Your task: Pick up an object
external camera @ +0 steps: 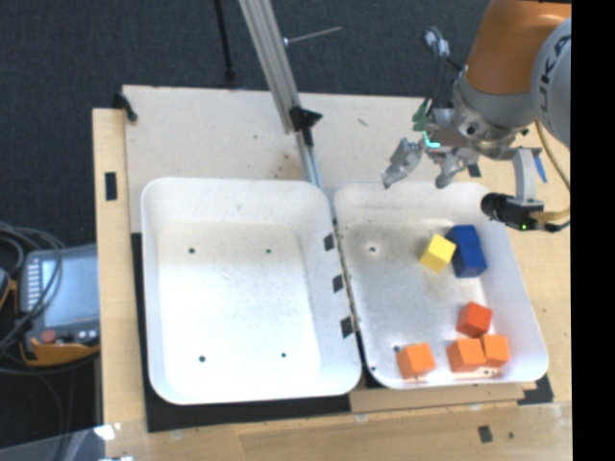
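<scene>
The gripper (426, 169) hangs spread and bare above the right bin's (384, 286) far rim, well apart from the yellow cube (437, 253).

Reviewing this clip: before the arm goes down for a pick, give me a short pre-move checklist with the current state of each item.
1. Targets available: ok. The right bin holds a yellow block, a blue block and four orange blocks.
2. End effector free of load: ok. Its fingers are spread, with nothing between them.
3. End effector over a target: not ok. It hangs above the right bin's far rim, away from all the blocks.
4. Isolated target: not ok for most. Yellow touches blue, and three orange blocks cluster; the orange block nearest the divider stands apart.
5. Height above the bin floor: cannot tell from this single slanted view.
</scene>
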